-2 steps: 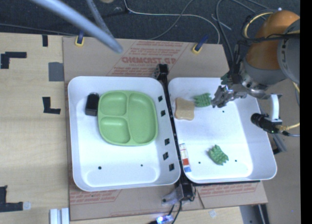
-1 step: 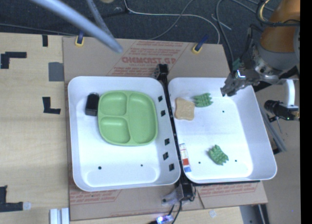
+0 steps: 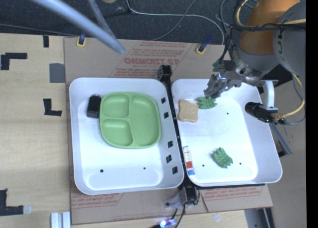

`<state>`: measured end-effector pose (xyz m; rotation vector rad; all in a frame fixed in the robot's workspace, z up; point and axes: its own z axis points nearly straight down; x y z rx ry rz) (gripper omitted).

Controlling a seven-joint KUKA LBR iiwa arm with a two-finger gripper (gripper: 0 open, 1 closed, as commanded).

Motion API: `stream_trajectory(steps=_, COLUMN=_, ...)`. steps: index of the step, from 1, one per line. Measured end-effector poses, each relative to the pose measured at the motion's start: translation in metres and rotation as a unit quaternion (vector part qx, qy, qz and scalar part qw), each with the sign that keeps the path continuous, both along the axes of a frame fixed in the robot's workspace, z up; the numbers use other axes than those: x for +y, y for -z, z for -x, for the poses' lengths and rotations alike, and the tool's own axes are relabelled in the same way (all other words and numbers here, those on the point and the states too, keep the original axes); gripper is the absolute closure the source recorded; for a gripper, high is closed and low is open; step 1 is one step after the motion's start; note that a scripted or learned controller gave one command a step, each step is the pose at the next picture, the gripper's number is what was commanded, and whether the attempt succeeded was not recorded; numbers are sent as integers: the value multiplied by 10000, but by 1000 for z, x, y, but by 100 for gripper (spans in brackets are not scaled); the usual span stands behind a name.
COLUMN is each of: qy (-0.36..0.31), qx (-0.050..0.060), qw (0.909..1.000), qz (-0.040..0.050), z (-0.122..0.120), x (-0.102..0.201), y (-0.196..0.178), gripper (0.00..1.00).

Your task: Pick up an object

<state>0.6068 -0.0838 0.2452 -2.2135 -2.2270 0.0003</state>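
The gripper (image 3: 212, 93) is down on a small green toy (image 3: 206, 103) lying sideways by the tan bread (image 3: 188, 111), but I cannot tell if it is squeezing it.

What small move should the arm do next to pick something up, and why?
Probably close on the green piece and lift a little. The gripper is low in the right bin, right at that piece, with the tan block just beside it. I cannot tell if the piece is already between the fingers, so a short lift would show it.
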Motion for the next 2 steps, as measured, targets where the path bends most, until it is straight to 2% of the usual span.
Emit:
stream_trajectory(steps=1, qy=-4, qx=-4, qw=10000, qz=-2, z=-9, x=54, y=-5, gripper=100)
stream_trajectory(steps=2, qy=6, qx=0, qw=10000, qz=8, z=-18, x=99, y=8, gripper=100)
